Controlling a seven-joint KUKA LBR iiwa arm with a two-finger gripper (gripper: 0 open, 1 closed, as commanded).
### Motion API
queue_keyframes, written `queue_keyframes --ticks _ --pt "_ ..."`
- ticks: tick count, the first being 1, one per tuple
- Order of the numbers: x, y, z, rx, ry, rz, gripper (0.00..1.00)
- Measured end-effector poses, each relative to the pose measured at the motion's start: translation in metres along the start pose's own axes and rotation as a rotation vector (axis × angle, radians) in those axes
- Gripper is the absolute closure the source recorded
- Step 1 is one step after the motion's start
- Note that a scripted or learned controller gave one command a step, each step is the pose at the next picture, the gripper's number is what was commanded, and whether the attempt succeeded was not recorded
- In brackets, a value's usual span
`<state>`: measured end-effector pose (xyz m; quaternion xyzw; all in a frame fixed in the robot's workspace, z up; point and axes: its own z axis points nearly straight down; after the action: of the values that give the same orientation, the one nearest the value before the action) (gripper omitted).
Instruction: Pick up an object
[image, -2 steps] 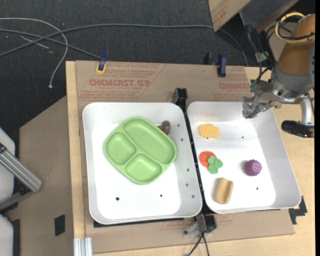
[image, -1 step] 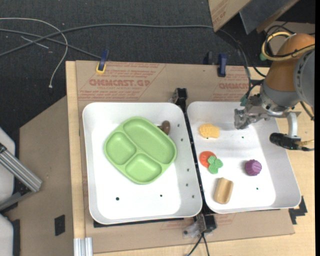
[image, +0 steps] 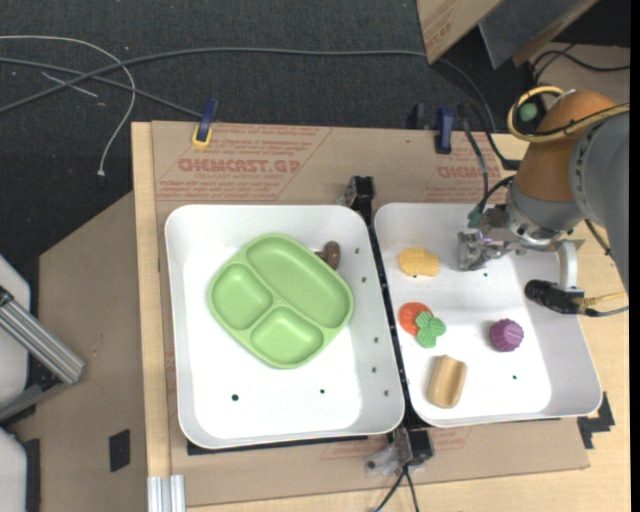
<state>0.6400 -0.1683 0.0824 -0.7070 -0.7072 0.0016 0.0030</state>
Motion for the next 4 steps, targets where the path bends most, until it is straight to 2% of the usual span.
queue_keyframes --ticks 1,2,4 --pt "0.0 0.002 -0.015 -0.008 -0.002 0.0 1.0" --pt "0.01 0.005 -0.067 -0.013 -0.003 -0.002 1.0" --pt "0.002 0.013 -0.161 -0.014 -0.004 -0.001 1.0"
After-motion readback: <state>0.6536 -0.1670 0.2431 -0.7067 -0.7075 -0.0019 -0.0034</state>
